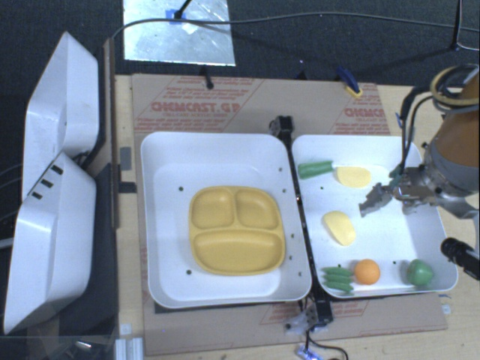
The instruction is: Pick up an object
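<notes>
1. two shallow white bins side by side on a cardboard-covered bench; left bin, right bin.
2. the left bin holds a yellow divided plate, lying flat near the bin's middle, three compartments, all bare.
3. the right bin holds six loose pieces, none lifted.
4. far left corner of the right bin: a green pepper-like piece, lying roughly left to right. just right of it, touching or nearly so, a pale yellow oval piece.
5. middle of the right bin: a second pale yellow piece, lying apart from the others.
6. near edge of the right bin: a bunch of green pods at the left, an orange ball touching or just beside them, and a green round piece further right, near the near right corner.
7. the arm comes in from the right over the right bin's far right part; orange band visible above the wrist.
8. gripper points left, tips hanging between the far yellow piece and the middle yellow piece, touching neither as far as seen.
9. nothing lies between the gripper's fingers; whether they stand apart or together i cannot tell, they merge into one grey shape.
</notes>
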You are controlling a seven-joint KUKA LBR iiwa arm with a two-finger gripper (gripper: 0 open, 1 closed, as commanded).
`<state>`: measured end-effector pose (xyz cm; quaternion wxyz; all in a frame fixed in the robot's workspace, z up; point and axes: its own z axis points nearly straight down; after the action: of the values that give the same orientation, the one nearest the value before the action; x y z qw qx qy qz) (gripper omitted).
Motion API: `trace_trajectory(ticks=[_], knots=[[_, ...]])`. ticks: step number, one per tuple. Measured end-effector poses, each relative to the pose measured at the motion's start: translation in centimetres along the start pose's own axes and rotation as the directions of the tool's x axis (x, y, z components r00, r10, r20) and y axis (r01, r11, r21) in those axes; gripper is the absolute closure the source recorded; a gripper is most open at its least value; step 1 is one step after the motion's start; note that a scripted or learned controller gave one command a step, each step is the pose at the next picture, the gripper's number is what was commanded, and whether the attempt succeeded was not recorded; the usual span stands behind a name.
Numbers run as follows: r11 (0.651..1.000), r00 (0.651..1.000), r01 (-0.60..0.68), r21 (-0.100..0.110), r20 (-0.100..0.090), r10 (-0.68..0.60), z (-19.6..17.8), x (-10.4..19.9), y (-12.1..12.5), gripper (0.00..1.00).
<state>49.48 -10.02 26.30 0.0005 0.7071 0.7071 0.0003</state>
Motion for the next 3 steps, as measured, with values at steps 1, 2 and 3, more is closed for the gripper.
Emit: trace_trajectory(ticks=[1, 2, 3], knots=[[1.000, 1.000, -0.001, 0.000, 0.000, 0.001, 2.1, -3.7, 4.5, 0.00], [0.999, 0.999, -0.046, 0.001, -0.001, 0.046, 2.1, 2.5, 3.7, 0.00], [0.999, 0.999, 0.042, 0.000, 0.000, -0.042, 0.2, 3.4, 4.3, 0.00]])
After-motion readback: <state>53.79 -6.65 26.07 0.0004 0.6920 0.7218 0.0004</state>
